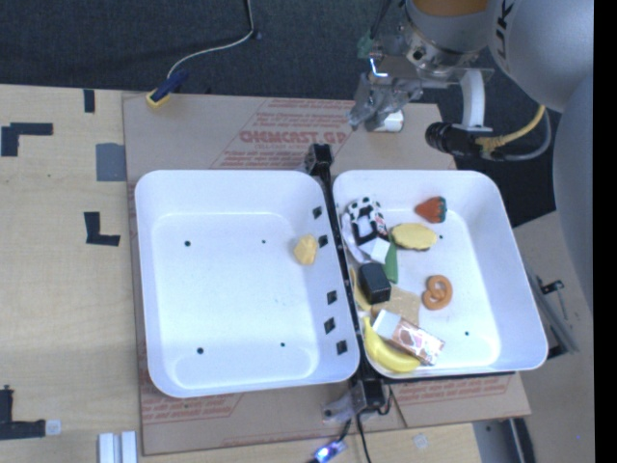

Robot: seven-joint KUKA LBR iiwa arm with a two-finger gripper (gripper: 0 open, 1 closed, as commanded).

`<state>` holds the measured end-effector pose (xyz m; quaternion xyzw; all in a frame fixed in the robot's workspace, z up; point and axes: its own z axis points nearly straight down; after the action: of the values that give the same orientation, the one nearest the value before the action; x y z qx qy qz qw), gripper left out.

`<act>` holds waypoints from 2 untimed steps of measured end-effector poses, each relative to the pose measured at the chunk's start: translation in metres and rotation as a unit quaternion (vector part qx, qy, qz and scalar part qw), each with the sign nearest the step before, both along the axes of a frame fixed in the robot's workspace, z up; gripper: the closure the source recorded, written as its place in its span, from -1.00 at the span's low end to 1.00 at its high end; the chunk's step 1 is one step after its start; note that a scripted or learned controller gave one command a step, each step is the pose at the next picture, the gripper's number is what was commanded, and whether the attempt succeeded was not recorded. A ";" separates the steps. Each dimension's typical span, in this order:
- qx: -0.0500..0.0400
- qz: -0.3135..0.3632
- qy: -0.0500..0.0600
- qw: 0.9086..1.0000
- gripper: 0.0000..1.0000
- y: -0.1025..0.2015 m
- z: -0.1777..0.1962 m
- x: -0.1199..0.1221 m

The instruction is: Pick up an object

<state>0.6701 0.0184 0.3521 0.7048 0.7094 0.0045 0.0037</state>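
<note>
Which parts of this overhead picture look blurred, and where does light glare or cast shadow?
In the camera view, the hand is smeared by blur; the left white plastic bin shines brightly on its floor; the small yellow lump and orange pretzel-shaped ring look sharp, with faint shadows.

The gripper (379, 104) hangs above the bench beyond the bins, at twelve o'clock from the right bin (482, 196). That bin holds a banana (388, 353), pretzel (437, 291) and strawberry (432, 208). A yellow lump (306, 250) lies in the left bin (159, 258), at its three o'clock edge.
</note>
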 end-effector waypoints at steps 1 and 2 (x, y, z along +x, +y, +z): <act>-0.002 -0.004 0.009 1.000 1.00 -0.027 -0.070 -0.003; -0.001 -0.003 0.009 1.000 1.00 -0.027 -0.102 -0.027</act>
<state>0.6427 -0.0088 0.2502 0.7070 0.7072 -0.0025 -0.0014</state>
